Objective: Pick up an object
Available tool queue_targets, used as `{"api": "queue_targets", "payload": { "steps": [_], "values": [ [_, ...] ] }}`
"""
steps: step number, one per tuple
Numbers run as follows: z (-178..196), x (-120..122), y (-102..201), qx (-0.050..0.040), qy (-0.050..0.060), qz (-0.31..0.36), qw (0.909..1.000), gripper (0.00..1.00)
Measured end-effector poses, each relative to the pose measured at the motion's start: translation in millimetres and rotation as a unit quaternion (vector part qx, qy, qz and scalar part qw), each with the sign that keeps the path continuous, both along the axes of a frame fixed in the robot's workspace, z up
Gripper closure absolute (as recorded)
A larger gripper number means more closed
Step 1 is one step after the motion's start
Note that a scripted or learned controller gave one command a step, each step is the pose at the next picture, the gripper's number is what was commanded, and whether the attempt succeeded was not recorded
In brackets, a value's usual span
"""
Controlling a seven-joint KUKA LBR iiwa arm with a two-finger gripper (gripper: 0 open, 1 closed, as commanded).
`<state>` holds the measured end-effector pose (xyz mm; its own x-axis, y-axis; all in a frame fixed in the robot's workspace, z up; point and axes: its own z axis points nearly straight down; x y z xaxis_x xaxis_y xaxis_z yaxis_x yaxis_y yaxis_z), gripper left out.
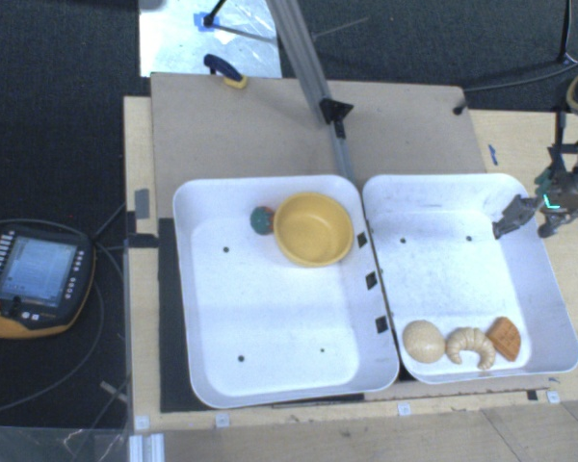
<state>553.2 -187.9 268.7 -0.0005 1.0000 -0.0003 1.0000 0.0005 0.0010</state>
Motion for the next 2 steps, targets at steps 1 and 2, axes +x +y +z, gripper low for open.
{"api": "queue_targets", "payload": {
  "steps": [1, 2],
  "values": [
    [0.0, 0.0, 0.0, 0.0000, 0.000, 0.000, 1.0000, 0.00],
    [-59.2, -5.5, 5.8, 0.0007, 0.003, 0.000, 1.0000, 0.00]
  ]
}}
